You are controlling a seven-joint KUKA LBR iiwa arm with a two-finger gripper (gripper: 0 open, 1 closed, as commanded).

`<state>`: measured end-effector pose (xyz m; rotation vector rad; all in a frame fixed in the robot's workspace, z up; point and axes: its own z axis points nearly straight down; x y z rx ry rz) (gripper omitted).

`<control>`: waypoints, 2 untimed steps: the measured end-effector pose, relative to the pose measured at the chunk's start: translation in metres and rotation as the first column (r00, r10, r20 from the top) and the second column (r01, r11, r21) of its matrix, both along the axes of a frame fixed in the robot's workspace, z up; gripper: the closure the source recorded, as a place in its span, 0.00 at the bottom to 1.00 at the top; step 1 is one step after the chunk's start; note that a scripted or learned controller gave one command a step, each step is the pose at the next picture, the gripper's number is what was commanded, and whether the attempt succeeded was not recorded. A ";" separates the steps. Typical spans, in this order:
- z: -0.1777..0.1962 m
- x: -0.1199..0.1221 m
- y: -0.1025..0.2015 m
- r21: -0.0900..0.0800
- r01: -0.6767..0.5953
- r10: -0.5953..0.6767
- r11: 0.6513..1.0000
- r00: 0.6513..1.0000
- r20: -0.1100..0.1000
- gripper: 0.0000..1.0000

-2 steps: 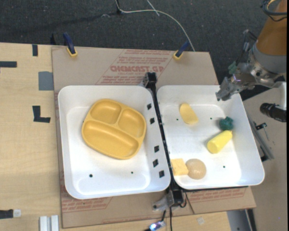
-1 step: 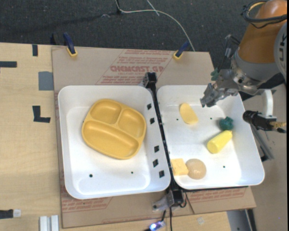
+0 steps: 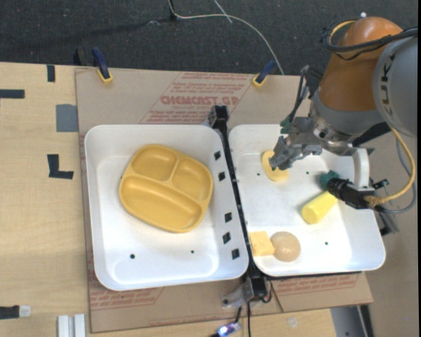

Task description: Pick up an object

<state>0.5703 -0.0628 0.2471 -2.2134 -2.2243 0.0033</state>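
My gripper (image 3: 283, 157) hangs low over the back of the right bin (image 3: 351, 258), right over a small pale yellow piece (image 3: 276, 172) that lies on the bin floor. Its fingers reach down to that piece, and I cannot make out whether they grip it. A yellow cylinder (image 3: 318, 208) lies toward the right side of the same bin. A tan round object (image 3: 285, 246) and a yellow block (image 3: 261, 244) sit by the bin's front left corner.
The left bin (image 3: 102, 188) holds a yellow divided plate (image 3: 166, 187). A black divider (image 3: 228, 188) runs between the bins. A green and black part (image 3: 340, 187) of the arm's cabling hangs over the right bin beside the cylinder.
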 end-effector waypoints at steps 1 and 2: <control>0.003 -0.014 0.049 0.001 -0.001 0.001 1.000 1.000 0.001 1.00; -0.015 -0.038 0.093 0.000 0.000 0.000 1.000 1.000 -0.001 1.00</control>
